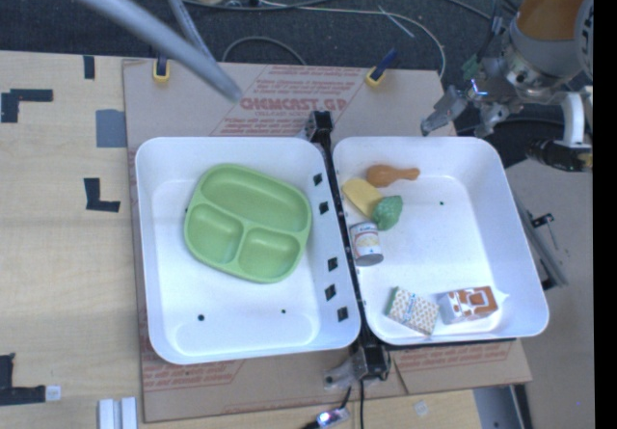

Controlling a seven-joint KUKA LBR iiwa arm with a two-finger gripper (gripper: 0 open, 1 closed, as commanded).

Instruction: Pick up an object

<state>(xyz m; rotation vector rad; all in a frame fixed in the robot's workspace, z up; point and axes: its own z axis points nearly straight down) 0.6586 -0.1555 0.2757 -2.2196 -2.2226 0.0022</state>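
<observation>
Two-finger gripper [461,112], fingers spread and holding nothing, hangs at upper right above the right white bin [511,225], where a small cylindrical can [366,244] lies beside a green lump [388,212].

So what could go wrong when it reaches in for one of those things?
Three likely snags. The chicken drumstick, cheese wedge and green broccoli piece sit bunched together, so the gripper might knock one aside. The small can stands close to the divider, leaving little room there. The two flat packets hug the right bin's near wall.
</observation>
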